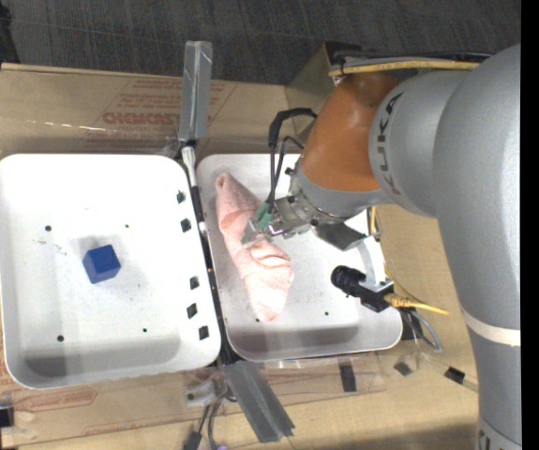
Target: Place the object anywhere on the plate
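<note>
Camera view: gripper (267,225) sits low on the pink cloth (253,249) in the right bin (344,337) — finger state cannot be determined. Risk — the limp cloth slips or drags during lifting.

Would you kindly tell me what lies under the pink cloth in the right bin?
The pink cloth rests on the right bin floor; anything beneath it is covered.

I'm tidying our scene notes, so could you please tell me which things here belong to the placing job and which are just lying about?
Belonging to the job:
- pink cloth, crumpled in the right bin
- gripper, down at the cloth's middle

Lying about:
- blue cube in the left bin
- cardboard sheet behind the bins

I cannot make out a plate.
</note>
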{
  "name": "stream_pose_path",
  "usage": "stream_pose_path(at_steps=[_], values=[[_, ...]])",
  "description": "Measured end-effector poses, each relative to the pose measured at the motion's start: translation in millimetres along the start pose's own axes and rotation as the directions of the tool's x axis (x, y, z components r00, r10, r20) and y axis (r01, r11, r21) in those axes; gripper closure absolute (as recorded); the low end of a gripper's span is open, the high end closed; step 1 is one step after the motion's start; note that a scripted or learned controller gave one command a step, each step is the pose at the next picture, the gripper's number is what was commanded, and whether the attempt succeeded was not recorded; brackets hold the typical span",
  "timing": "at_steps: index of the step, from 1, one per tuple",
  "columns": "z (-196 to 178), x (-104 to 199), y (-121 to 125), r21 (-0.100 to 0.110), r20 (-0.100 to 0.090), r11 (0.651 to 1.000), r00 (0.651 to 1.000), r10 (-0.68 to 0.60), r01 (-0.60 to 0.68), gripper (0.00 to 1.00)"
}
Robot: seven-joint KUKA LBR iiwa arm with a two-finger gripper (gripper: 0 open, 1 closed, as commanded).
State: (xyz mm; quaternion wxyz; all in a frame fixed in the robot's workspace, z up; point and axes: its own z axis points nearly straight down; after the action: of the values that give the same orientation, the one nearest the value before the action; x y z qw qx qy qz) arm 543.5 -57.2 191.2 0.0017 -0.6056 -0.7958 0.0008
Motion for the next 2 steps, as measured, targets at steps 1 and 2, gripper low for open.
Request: stream_pose_path(at_steps=[1, 2], values=[[-40.2, 0.5, 0.7, -0.001, 0.001, 1.000, 1.000, -0.007, 0.007, 1.00], [-30.5, 38.4, 30.4, -0.001, 0.002, 0.917, 0.917, -0.400, 0.400, 1.00]])
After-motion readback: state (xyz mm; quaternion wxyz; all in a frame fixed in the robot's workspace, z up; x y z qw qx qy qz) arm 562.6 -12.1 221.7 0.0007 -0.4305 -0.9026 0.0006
